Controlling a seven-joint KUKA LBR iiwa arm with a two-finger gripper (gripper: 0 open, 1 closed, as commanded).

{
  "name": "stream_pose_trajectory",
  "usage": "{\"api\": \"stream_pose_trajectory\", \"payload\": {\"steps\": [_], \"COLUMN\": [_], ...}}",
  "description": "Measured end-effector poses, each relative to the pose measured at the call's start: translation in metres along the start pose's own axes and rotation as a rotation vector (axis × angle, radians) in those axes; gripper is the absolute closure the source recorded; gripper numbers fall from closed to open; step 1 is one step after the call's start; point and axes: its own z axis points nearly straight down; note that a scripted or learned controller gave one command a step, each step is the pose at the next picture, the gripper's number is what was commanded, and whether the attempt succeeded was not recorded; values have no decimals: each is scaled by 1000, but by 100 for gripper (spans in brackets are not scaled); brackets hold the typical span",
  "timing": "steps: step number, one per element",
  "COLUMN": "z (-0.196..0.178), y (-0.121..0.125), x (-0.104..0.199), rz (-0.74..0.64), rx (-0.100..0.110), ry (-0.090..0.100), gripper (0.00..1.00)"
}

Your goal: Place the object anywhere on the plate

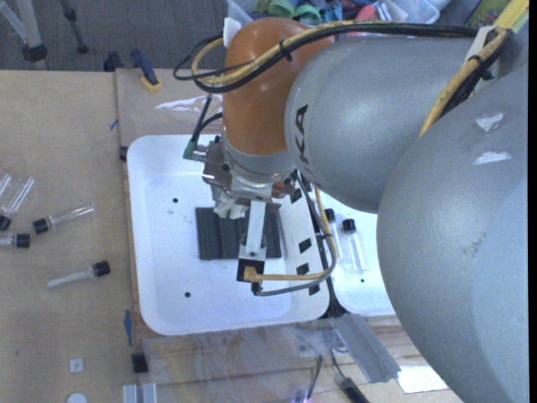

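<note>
One dark ribbed slab [215, 233] lies mid-way in the left bin [164, 296], gripper [242, 210] poised over it, presumably for pickup; grip state indeterminable.

Flat, dark grey ribbed slab [220, 233], lying level, directly beneath the gripper [247, 208], right part hidden under it
</note>
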Motion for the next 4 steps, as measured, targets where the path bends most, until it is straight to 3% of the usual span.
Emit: {"api": "stream_pose_trajectory", "payload": {"steps": [1, 2, 3, 4], "z": [10, -161, 35, -22], "y": [-40, -66, -65, -52], "x": [-10, -16, -17, -65], "rz": [427, 324, 435, 1], "rx": [2, -3, 1, -3], "ry": [-1, 1, -1, 1], "gripper": [100, 100, 100, 100]}}
